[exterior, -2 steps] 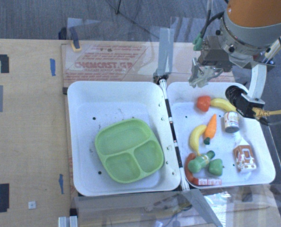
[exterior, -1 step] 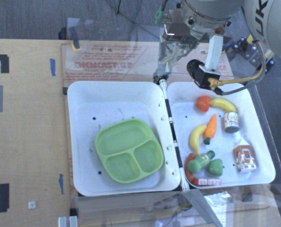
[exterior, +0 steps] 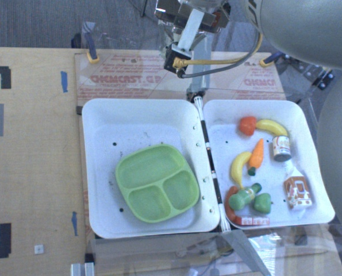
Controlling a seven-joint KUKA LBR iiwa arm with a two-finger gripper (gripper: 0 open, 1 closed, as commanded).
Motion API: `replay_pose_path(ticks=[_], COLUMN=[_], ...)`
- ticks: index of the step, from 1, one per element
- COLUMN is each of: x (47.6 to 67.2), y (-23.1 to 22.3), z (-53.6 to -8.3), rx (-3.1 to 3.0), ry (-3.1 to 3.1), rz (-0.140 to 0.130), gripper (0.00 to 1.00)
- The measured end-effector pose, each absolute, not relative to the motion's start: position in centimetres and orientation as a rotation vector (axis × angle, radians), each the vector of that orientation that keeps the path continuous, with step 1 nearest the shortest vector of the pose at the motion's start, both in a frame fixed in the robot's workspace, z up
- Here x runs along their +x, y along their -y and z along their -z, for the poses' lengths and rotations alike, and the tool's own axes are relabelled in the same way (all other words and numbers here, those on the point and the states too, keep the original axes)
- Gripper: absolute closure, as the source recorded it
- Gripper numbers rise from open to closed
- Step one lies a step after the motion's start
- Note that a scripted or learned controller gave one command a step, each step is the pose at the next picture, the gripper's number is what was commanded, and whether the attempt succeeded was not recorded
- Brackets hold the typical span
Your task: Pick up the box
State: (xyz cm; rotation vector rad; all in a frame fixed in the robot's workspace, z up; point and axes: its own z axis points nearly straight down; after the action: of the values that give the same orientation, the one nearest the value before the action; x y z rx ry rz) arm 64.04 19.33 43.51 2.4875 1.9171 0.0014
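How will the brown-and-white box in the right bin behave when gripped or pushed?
The box looks like a flat-sided carton lying down: probably stiff, light, unlikely to roll. Its printed faces look smooth, so maybe slippery. It lies close to the right bin wall; a push could jam it there.

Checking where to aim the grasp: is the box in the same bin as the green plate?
No, the box lies near the can in one bin, and the plate sits in the other bin.
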Motion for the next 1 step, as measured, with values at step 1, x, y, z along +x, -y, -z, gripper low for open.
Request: replay_pose_path(ticks=[1], x=[66.62], y=[-22.55], z=[-43.52], rx=[2.569], ry=[-1.806], rz=[-0.002], gripper=[1.00])
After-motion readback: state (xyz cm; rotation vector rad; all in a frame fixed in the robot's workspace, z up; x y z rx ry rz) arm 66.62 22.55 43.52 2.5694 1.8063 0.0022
